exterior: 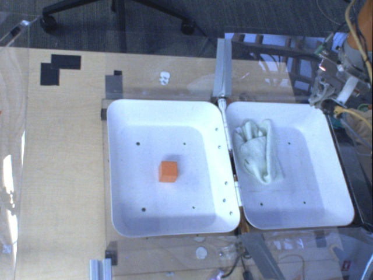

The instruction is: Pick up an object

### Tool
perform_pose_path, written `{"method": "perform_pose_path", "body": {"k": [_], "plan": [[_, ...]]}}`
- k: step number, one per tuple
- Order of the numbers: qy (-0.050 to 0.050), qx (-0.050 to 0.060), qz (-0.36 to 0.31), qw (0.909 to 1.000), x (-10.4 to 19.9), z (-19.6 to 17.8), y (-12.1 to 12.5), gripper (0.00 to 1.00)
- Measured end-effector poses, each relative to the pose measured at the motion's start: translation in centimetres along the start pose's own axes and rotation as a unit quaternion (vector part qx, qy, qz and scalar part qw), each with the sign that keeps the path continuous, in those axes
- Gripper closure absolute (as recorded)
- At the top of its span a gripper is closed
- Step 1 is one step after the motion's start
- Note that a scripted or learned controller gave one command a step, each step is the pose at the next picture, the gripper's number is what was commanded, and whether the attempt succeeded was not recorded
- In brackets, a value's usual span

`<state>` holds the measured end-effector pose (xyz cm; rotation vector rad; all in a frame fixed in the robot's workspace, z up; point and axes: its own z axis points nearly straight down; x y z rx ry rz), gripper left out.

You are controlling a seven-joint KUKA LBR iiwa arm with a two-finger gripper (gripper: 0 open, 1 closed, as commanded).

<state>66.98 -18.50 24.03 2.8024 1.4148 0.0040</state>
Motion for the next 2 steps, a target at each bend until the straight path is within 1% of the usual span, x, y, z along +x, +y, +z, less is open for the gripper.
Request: {"method": "perform_pose_path", "body": {"k": [1, 2], "plan": [[0.000, 0.000, -0.155, 0.9879, 2.01, -1.15, -1.48, 1.00], [0.000, -0.001, -0.157, 0.9877, 1.26, -0.16, -0.94, 1.00]]}}
